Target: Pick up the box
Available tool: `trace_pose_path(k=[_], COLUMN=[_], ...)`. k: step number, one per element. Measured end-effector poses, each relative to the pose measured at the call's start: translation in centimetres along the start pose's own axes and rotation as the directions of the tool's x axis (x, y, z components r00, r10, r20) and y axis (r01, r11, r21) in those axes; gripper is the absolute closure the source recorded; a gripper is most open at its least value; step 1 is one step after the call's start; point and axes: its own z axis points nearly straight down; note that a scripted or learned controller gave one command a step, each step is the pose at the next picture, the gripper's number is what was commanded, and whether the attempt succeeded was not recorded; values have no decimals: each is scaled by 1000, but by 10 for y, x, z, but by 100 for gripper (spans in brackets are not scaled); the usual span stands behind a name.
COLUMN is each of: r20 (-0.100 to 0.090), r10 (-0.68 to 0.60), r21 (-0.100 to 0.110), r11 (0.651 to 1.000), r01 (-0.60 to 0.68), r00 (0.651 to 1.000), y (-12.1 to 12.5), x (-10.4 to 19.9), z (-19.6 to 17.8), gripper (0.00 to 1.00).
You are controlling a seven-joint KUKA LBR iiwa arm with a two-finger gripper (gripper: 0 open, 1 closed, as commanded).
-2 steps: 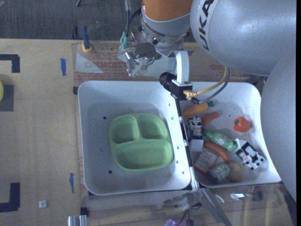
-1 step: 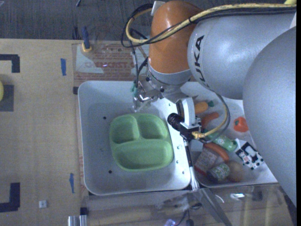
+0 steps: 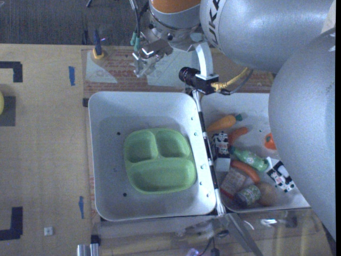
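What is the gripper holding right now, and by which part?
Nothing. The gripper hangs above the far edge of the left bin, with no object between its fingers. The box lies in the right bin.

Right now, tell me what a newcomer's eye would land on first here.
The big grey arm fills the upper right, its gripper hanging above the bench beyond the bins. Next comes the green tray, alone in the left bin. The right bin holds a jumble of small items, a carrot among them.
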Motion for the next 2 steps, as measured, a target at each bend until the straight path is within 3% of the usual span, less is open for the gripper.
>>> trace_pose_path(k=[1, 2], r20=[-1, 0], r10=[247, 292], r21=[7, 7], r11=[969, 956], r01=[-247, -292], r00=[969, 956], y=[-66, -96], x=[35, 65], z=[39, 86], gripper=[100, 100])
